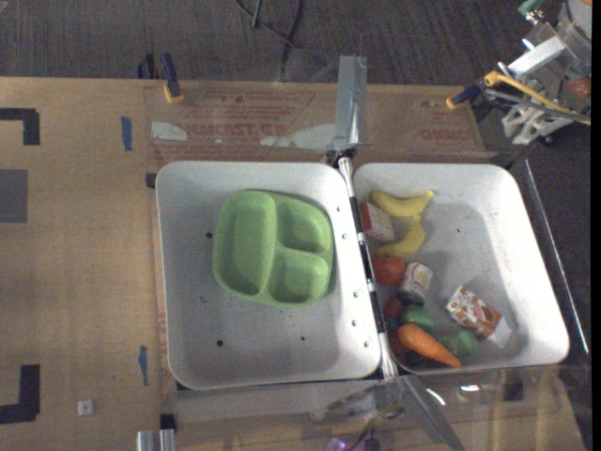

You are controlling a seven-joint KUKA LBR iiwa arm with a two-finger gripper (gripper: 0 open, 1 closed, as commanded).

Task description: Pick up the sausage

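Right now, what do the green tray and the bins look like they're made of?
Green tray: looks like moulded plastic, matte, with rounded dividers between three compartments. Left bin and right bin: probably thin white plastic with a slight sheen and rounded corners; I can't tell for sure.

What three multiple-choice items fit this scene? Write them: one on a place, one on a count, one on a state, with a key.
1. The green plate lies:
A. in the left bin
B. among the food
C. on the bare bench

2. Bananas in the right bin:
A. one
B. two
C. four

3. The plate is:
A. flat, compartments up
B. upside down
C. on its edge

Key: 1 A, white bin walls surround it; 2 B, two yellow ones lie near the divider; 3 A, its three hollows face the camera.
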